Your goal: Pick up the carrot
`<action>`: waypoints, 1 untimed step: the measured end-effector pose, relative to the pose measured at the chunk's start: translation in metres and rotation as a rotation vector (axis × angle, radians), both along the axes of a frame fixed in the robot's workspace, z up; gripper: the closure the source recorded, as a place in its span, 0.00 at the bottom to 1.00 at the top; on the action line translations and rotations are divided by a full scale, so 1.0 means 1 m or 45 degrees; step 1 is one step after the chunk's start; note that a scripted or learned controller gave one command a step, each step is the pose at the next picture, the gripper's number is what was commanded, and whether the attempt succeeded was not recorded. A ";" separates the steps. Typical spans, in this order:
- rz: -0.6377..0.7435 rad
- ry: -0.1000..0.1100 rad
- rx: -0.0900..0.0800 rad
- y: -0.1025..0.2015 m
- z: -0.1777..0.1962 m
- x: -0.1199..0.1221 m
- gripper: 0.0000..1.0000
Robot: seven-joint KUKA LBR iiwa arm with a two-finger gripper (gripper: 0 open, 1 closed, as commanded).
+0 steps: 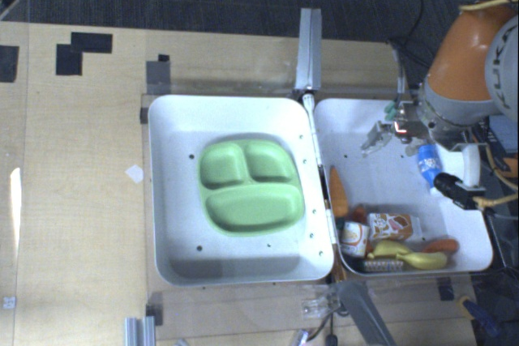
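Wooden bench (pixel 81 174) over dark carpet, a loose cable trailing on the floor behind; two shallow white bins set side by side on it. Left bin (pixel 174 134) holds a green divided tray (pixel 250 184), sitting flat near its middle. Right bin (pixel 357 121) carries the clutter, all bunched along its near edge. The arm (pixel 470 61), grey with its orange band, comes in from the right and hangs over the far right part of that bin. Its gripper (pixel 379 138) points down and to the left above bare bin floor, well apart from the pile; whether the pincer is released or clenched I cannot tell, the metal parts blur together at this slant. The carrot (pixel 336 190) lies against the bin's left wall, beside the divider, lengthwise along it, untouched. Judging by that, the pick is not begun in earnest: the reach, the descent, the closing and the lift are all left. Hard to read: a small carton (pixel 391 224) with a yellow banana-like piece (pixel 409 259) in front, an orange-red item (pixel 442 245) at the near right corner, a round white thing (pixel 351 236) just below the carrot. A blue-labelled object (pixel 427 162) near the wrist, partly covered by arm hardware, unidentifiable.
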State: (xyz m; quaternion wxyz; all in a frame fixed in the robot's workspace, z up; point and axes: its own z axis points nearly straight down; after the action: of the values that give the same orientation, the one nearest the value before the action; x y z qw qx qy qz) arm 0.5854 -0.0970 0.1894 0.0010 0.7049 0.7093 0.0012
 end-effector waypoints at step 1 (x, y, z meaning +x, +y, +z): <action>-0.013 -0.005 -0.002 -0.026 -0.099 0.055 0.00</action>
State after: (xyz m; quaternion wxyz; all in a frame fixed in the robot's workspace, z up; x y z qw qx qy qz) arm 0.6408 -0.1226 0.0905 0.0030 0.7086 0.7056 0.0020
